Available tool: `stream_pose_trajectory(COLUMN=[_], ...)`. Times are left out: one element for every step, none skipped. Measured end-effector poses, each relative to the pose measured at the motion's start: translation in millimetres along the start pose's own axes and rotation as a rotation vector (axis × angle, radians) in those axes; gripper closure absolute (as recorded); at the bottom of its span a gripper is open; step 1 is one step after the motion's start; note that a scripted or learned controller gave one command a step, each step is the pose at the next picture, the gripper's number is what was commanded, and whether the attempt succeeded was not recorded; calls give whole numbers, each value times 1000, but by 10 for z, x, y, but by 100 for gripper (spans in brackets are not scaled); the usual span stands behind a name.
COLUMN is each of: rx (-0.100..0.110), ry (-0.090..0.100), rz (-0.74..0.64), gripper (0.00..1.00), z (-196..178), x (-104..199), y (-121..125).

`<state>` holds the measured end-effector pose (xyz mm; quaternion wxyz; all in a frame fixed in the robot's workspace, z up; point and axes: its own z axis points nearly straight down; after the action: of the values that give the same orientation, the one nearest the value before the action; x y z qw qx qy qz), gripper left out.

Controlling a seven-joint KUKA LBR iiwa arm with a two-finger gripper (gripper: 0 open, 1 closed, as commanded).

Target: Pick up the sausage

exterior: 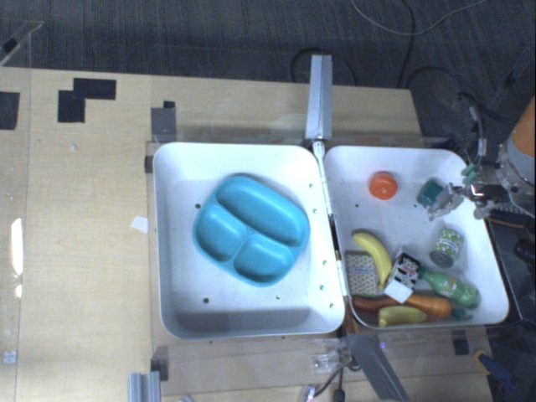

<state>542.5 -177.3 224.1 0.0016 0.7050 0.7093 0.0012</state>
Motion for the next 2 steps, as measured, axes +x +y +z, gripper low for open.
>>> stream_pose_trajectory(rx=[-7,-7], ry=[-2,0], rz=[3,197], gripper=[0,0], z=[1357,1355], x=[200,145], y=[542,256])
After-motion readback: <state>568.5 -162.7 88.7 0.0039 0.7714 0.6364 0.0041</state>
